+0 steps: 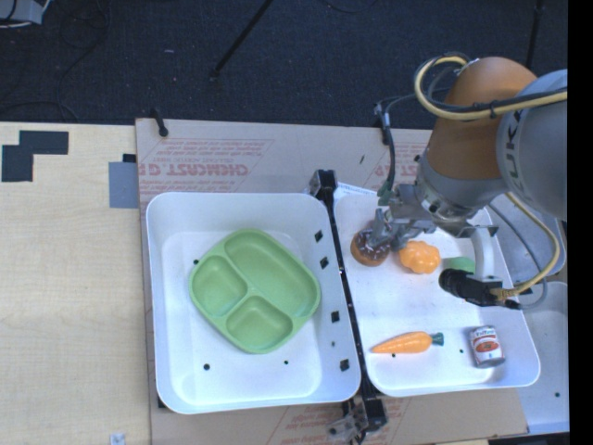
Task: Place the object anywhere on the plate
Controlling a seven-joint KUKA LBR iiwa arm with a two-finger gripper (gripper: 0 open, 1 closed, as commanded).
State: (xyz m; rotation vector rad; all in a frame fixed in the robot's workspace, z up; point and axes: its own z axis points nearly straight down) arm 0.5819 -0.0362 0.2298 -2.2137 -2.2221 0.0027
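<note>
The green plate [255, 289] with three compartments lies in the left bin [176, 378], at the centre of the frame, its long axis running from upper left to lower right.

In the right bin [523, 374], a round brown object like a doughnut [369, 248] sits at the upper left corner, just beside the divider between the bins. The claw [382, 237] is down on it, its dark tips touching the doughnut's top; whether the tips are spread or pinching it cannot be told from this slant.

A yellow-orange rounded item [420, 257] lies just right of the doughnut. Lower in the same bin a carrot [405, 343] lies nearly level, green stem end pointing right, and a small can [485, 346] stands near the lower right corner.
</note>
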